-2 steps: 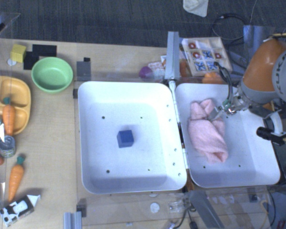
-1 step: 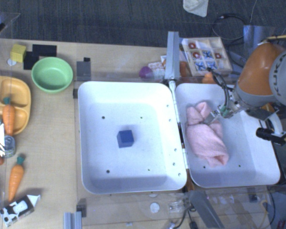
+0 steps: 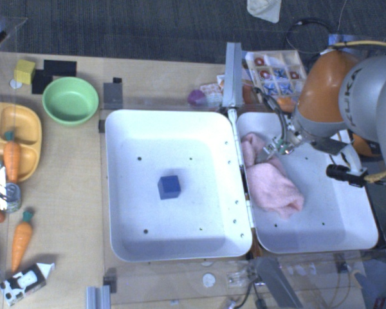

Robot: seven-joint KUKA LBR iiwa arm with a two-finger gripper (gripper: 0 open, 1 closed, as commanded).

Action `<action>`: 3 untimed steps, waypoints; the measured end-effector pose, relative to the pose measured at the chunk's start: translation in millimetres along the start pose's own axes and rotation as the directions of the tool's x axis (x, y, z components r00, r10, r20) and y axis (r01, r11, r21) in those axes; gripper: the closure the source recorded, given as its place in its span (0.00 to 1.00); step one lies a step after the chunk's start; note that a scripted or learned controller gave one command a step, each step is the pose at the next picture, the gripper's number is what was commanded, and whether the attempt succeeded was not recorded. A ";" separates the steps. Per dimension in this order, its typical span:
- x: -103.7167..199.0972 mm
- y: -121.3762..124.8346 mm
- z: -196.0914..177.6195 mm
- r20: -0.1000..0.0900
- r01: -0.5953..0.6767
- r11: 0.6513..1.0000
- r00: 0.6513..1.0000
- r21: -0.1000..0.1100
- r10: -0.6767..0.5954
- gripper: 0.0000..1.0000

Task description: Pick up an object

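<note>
Far left of my gripper (image 3: pixel 280 148), a blue cube (image 3: pixel 170 187) sits mid left bin (image 3: pixel 122 237), well apart. Just beside gripper, below-left, a pink cloth (image 3: pixel 270 184) lies in the right bin (image 3: pixel 347 230); gripper hangs over its top edge. Can't tell gripper state.

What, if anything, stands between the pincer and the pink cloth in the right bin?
Nothing visible does. The pincer sits right at the upper edge of the pink cloth in the right bin. The blue cube lies apart in the left bin, out of the way.
</note>
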State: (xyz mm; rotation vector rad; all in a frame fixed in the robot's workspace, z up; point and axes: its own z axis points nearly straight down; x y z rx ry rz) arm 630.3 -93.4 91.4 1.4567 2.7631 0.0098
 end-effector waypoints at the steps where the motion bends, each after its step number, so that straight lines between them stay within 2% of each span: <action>1: -28.6 23.2 2.0 -0.027 0.038 0.999 0.999 0.023 -0.038 0.00; 2: -32.4 27.9 -9.4 -0.007 0.040 0.999 0.999 0.004 -0.040 1.00; 3: 7.4 57.0 -93.3 -0.008 -0.001 1.000 1.000 0.007 0.001 1.00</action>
